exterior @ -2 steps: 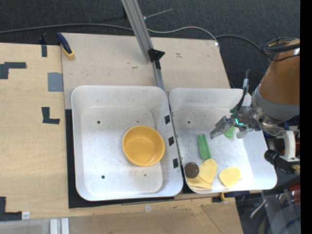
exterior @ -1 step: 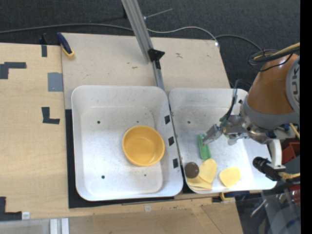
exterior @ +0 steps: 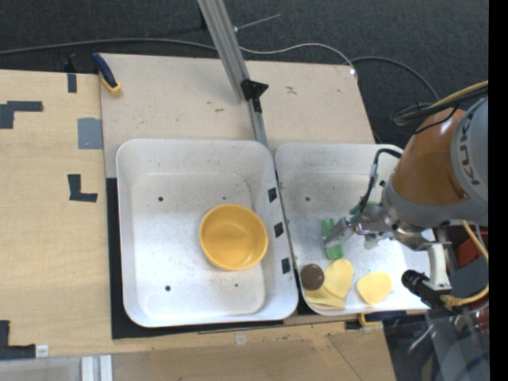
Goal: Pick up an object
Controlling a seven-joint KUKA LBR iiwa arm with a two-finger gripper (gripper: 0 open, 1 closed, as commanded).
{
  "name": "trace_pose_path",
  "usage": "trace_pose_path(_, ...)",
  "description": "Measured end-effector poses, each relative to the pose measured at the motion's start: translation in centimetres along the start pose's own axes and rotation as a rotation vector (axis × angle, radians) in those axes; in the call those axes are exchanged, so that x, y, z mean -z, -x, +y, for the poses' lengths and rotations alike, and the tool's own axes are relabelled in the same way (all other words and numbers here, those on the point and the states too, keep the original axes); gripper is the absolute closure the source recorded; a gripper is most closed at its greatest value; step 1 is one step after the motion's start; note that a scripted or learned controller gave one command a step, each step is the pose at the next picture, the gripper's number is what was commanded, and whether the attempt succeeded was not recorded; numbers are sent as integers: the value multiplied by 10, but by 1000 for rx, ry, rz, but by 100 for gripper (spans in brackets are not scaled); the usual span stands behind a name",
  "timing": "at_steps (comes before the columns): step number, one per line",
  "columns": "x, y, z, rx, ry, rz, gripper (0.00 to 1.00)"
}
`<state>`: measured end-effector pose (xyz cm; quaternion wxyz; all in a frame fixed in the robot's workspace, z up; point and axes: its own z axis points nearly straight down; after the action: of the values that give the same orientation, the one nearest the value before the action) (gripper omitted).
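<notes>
I see two white speckled bins (exterior: 143, 173), a yellow bowl (exterior: 232, 236), a green block (exterior: 330, 239), a brown ball (exterior: 312, 275), pale yellow pieces (exterior: 373, 287), and my grey-and-orange arm (exterior: 432, 169).

My arm (exterior: 432, 173) reaches in from the right, wrist bent down, tool (exterior: 343, 230) held low.

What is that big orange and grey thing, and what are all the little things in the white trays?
That is a robot arm, seen by a camera looking down from above. At its end is a gripper, like a two-fingered hand, reaching into the right bin. It sits by a small green piece; I cannot tell if it holds it. Nearby lie a brown ball and two yellow pieces. The left bin has a yellow bowl.
</notes>
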<state>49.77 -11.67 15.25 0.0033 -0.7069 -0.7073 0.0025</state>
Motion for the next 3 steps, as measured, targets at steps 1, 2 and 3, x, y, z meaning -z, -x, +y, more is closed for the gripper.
trace_pose_path(1, -44, -4, -1, 1, 0, 1, 0)
trace_pose_path(2, -32, -4, 0, 2, 2, 1, 100)
trace_pose_path(3, 30, -7, -2, 1, 12, -2, 100)
